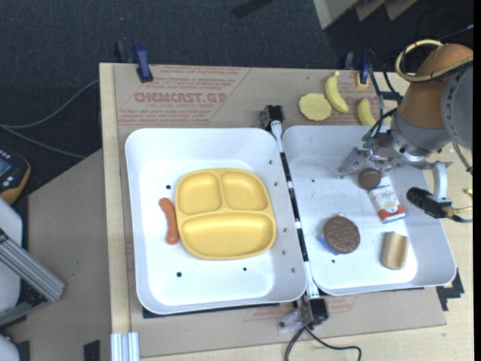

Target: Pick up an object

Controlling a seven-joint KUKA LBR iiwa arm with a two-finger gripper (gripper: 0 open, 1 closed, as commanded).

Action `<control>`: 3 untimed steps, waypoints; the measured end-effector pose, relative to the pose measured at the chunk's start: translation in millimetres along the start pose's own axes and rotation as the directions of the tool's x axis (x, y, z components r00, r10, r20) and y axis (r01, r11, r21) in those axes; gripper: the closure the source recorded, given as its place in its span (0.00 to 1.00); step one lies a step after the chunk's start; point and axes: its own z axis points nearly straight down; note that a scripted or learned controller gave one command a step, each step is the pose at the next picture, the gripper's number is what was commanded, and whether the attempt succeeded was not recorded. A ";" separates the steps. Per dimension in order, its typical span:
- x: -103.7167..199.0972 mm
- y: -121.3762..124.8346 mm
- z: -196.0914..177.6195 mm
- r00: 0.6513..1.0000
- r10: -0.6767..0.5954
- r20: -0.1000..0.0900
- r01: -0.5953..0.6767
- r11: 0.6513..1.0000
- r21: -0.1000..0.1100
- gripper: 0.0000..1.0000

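the fingers point(366, 164) of the grey arm hang low over the far part of the right bin point(316, 149), their tips just above or touching a small brown round object point(369, 177); whether they are apart or together cannot be told, and nothing is seen clamped between them. just on the near side of that object lies a small white and red packet point(386, 202), then a tan bread roll point(394, 250) toward the bin's near right corner and a dark brown patty point(342, 234) nearer the bin's middle. the left bin point(150, 164) carries a yellow divided plate point(224, 213) with an orange sausage point(170, 220) at its left rim. on the desk point(188, 96) past the right bin's far edge rest a yellow round piece point(315, 107) and two bananas point(337, 92). judged from here, the step in hand is closing on the brown object: it would go best with the tips centred on either side of it, low to the bin floor, clear of the packet, then a straight lift.
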 end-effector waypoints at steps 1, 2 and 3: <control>-38.7 17.1 -0.6 1.000 0.002 -0.011 -0.002 1.000 0.001 0.00; -20.8 -19.1 0.0 1.000 0.004 0.000 -0.004 1.000 0.000 0.00; -21.4 -16.8 -10.7 1.000 0.003 0.002 -0.003 1.000 -0.006 1.00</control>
